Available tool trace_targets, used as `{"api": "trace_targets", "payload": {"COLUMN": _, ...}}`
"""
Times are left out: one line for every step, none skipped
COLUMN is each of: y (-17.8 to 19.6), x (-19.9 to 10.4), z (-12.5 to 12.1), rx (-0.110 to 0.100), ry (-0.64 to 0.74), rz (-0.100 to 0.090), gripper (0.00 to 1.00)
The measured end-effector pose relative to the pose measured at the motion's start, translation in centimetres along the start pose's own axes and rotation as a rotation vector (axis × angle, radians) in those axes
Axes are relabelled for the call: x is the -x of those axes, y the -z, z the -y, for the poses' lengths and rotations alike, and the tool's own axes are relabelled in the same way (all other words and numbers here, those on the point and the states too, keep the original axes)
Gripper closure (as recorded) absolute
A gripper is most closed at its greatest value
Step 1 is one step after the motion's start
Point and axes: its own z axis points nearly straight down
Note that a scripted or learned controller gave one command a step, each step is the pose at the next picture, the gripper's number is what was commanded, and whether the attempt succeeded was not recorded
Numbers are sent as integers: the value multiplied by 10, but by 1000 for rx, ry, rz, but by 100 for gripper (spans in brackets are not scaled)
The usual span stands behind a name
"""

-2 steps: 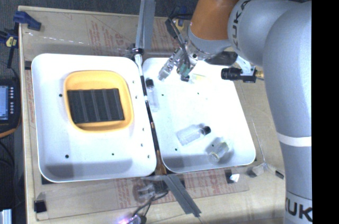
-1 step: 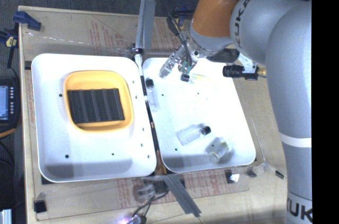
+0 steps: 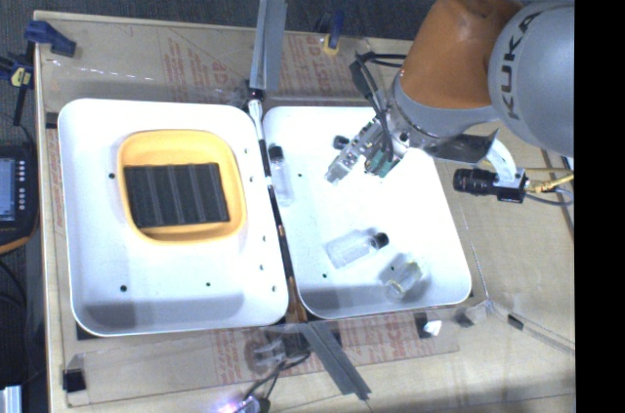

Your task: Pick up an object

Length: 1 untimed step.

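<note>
Hovering over the right bin (image 3: 444, 206), your tool (image 3: 356, 157) hangs above bare floor, its grip state impossible to tell, while the clear bottle (image 3: 354, 247) lies well below it toward the near wall, ungrasped.

The bench (image 3: 146, 60) bore two white bins side by side: the left bin (image 3: 88, 235) toward nine o'clock, the right bin (image 3: 430, 235) toward three, their rims nearly touching.
</note>
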Motion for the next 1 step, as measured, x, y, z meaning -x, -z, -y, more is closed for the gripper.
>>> {"api": "trace_targets", "payload": {"y": 86, "x": 27, "z": 32, "rx": 1, "ry": -534, "rz": 1, "gripper": 100}}
